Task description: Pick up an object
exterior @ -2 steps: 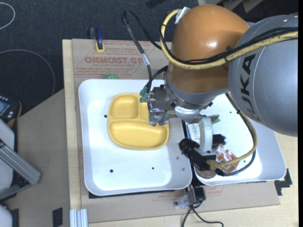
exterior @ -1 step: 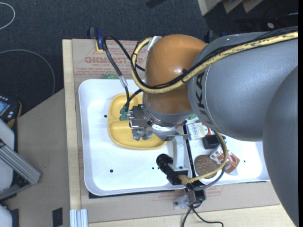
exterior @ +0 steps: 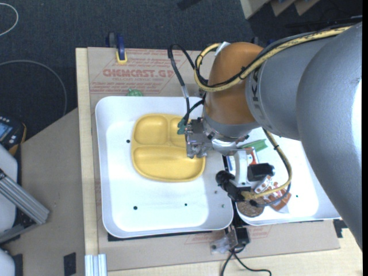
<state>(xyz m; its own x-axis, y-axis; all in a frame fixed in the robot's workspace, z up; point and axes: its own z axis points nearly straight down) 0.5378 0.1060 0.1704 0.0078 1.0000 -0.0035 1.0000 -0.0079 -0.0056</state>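
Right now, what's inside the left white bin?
The left bin holds a yellow divided tray. The gripper sits over the tray's right edge, covering that part. The arm hides much of the right bin.

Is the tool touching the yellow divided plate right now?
Cannot tell. In the camera view the tool overlaps the right edge of the yellow divided plate in the left bin, but the slanted angle shows neither plain contact nor a gap.

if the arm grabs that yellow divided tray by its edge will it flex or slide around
The yellow divided tray looks like thin moulded plastic, so probably light and fairly stiff, with slight flex. It lies flat on the smooth left bin, so a push would likely slide it rather than tip it. Its glossy rounded rim may slip from the gripper.
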